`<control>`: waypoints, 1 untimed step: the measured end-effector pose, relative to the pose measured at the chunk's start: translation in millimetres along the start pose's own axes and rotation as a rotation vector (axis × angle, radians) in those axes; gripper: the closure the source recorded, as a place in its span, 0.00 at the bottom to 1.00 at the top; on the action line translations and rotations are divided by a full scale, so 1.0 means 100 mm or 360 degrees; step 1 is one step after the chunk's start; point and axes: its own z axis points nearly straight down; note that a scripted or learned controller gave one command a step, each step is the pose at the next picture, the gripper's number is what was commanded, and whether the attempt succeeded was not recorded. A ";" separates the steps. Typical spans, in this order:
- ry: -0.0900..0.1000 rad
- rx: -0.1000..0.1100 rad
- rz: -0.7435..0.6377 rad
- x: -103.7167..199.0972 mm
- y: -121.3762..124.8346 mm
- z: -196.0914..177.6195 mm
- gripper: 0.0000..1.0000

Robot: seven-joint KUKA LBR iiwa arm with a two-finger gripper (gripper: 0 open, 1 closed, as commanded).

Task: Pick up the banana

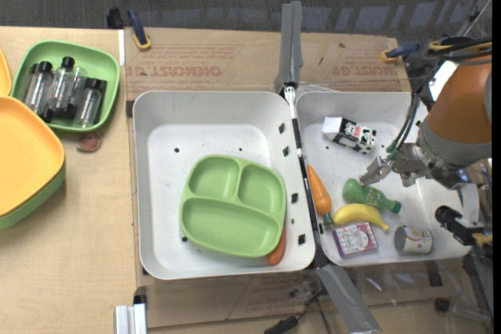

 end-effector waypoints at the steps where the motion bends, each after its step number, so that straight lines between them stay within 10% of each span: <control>1: 0.0000 0.0004 0.0048 0.42 -0.45 0.31 0.00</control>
